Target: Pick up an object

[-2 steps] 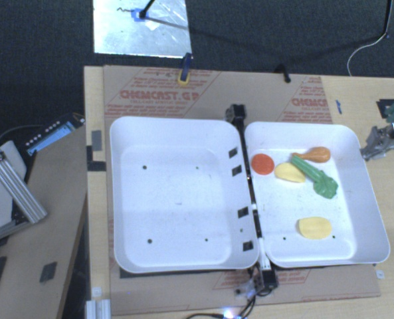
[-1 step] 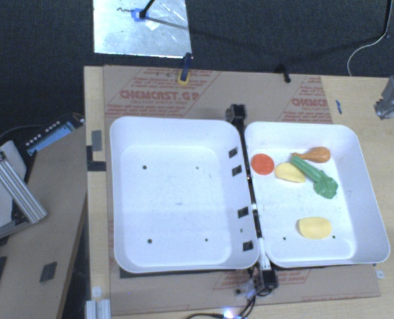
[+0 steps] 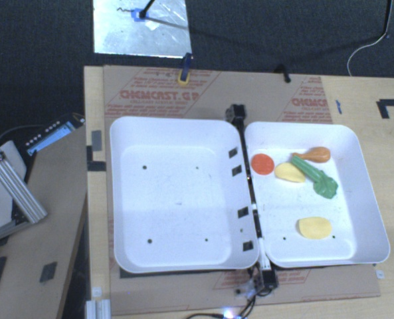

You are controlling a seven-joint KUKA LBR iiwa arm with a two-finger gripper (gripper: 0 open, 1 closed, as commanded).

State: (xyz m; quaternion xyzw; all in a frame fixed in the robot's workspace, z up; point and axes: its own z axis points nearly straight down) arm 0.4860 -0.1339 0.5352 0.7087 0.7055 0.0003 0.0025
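The right bin [image 3: 366, 198] holds several small toy foods. A red disc [image 3: 262, 164] lies near its left wall. A yellow piece [image 3: 289, 173] sits just right of the disc, touching a green leafy piece [image 3: 316, 177] that runs diagonally. An orange-brown drumstick shape [image 3: 313, 155] lies along the far side. A yellow oval piece [image 3: 314, 228] rests alone toward the near side.
The left bin [image 3: 127, 178] stands beside the right one, joined along a black clipped seam [image 3: 246, 191]. Both sit on a brown board [image 3: 163, 88] on the bench. A shiny metal sheet [image 3: 141, 18] lies beyond. An aluminium frame [image 3: 10, 185] stands at the left.
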